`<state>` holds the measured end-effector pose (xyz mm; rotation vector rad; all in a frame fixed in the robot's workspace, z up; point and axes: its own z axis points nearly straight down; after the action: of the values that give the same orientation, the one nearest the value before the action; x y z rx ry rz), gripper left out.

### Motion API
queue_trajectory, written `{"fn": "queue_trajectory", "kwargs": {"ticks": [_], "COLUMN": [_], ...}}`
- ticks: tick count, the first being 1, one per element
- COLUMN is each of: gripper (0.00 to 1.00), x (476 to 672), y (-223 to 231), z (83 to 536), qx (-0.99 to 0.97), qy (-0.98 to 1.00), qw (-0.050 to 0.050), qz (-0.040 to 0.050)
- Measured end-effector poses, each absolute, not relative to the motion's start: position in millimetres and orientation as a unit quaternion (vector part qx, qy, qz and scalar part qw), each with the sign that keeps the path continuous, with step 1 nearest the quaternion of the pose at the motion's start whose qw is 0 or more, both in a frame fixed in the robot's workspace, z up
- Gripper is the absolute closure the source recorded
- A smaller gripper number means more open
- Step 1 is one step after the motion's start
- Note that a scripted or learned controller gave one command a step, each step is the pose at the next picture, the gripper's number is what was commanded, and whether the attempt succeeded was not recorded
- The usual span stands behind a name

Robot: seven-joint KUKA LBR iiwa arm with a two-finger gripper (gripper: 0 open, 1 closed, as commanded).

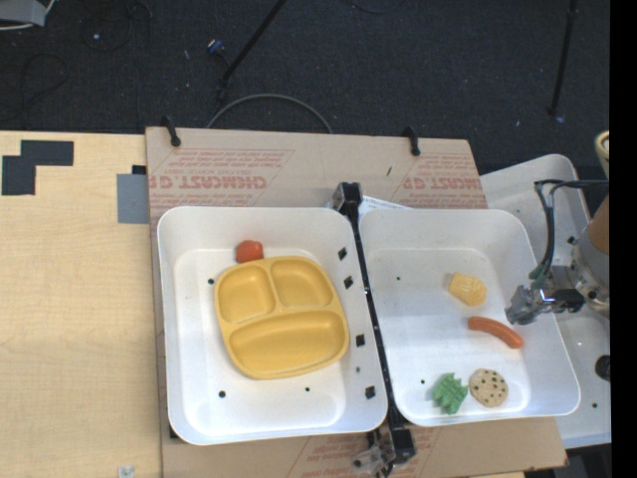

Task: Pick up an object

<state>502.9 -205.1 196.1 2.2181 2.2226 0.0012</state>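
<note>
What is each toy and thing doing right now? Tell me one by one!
Yellow tray: flat in the left bin, compartments bare.
Red tomato: loose beside the tray.
Corn: loose in the right bin.
Sausage: lying loose near the gripper.
Green toy: loose.
Cookie: lying flat.

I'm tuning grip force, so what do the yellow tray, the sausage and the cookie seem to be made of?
Yellow divided tray: likely moulded hard plastic, smooth with a slight sheen and rounded compartment walls. Sausage: probably plastic or rubber toy food, uniform orange-red and glossy. Cookie: looks like toy food too, matt tan with dark specks; too small to tell hard from soft.
</note>
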Motion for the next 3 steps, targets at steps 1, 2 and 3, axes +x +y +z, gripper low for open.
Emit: {"fn": "queue_trajectory", "kwargs": {"ticks": [1,2,3], "gripper": [1.0,1.0,1.0], "x": [503.8,494.3,490.6], "y": [-206,-147,-92], "z": [239,241,248], "qx": [0.706,0.705,0.705], "qy": [0.708,0.709,0.709], "qw": [0.001,-0.002,-0.003], "qz": [0.0004,0.0002,0.0]}}
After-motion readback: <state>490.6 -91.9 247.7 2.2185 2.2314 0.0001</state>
